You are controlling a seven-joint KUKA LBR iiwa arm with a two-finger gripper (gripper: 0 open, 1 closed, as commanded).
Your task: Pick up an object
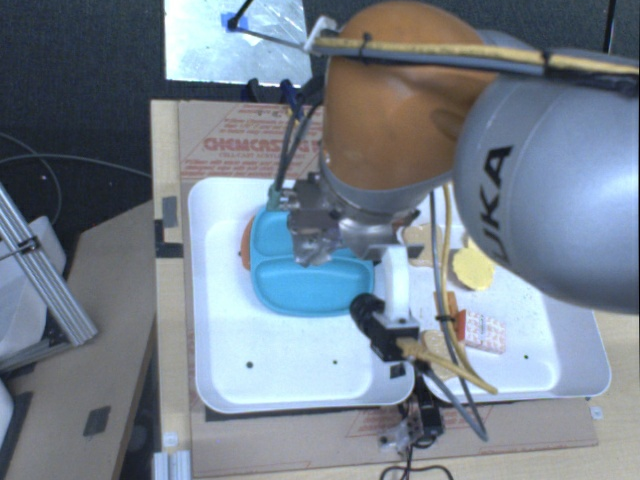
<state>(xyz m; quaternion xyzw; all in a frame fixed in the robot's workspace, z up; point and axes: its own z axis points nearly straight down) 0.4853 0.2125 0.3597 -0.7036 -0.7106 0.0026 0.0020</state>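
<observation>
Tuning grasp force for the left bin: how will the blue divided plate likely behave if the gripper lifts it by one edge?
The blue divided plate looks like rigid moulded plastic, so probably stiff and light. Its smooth, glossy rim may slip. It is wide and shallow, so an edge lift would likely tilt it.

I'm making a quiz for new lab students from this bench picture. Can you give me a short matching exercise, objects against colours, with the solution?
Objects:
1. divided plate in the left bin
2. round flat piece in the right bin
3. band above the arm's wrist
4. small patterned block in the right bin

Colours:
A. orange
B. yellow
C. white with red marks
D. blue

Pairs: 1-D, 2-B, 3-A, 4-C
</observation>
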